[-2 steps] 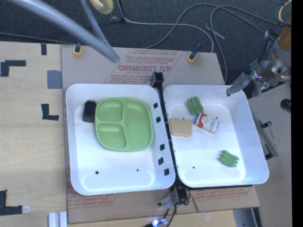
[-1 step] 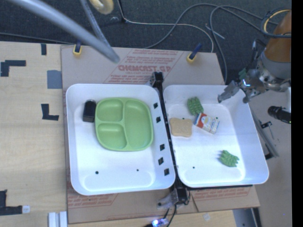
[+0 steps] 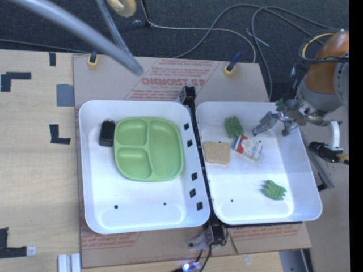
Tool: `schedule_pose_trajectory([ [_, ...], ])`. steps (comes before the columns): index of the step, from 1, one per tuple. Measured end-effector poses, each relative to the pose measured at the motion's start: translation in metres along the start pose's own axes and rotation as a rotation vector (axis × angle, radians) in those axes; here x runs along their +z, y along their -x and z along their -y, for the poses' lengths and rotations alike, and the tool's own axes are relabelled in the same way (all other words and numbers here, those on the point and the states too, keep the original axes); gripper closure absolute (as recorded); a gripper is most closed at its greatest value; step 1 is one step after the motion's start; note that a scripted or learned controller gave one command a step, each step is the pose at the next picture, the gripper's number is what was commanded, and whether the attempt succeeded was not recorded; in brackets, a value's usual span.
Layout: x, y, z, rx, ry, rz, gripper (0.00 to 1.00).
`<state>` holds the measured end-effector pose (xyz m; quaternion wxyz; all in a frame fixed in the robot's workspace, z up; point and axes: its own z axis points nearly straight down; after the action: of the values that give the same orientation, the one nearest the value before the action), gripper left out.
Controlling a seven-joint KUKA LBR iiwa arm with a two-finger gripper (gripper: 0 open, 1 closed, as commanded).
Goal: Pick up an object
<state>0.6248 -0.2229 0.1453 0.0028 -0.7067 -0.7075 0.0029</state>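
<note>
Grey claw (image 3: pixel 276 123) over rt bin (image 3: pixel 295 152) edge.

The arm (image 3: pixel 328 72) is cut off by the picture's right edge, so just its orange band and wrist show above the right bin (image 3: pixel 295 169). A blurred grey bar (image 3: pixel 74 24) crosses the top left corner, far above the left bin (image 3: pixel 93 169), its ends out of frame. The small carton (image 3: pixel 248 147) in the right bin carries print too small to read. The dark block (image 3: pixel 106 133) beside the green plate (image 3: pixel 150 148) is too indistinct to name.
</note>
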Motion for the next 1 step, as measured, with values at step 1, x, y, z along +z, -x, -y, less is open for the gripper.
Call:
schedule_pose_trajectory([
  [1,0.0440,-0.0013,-0.0010,-0.002,0.002,0.001,0.00],
])
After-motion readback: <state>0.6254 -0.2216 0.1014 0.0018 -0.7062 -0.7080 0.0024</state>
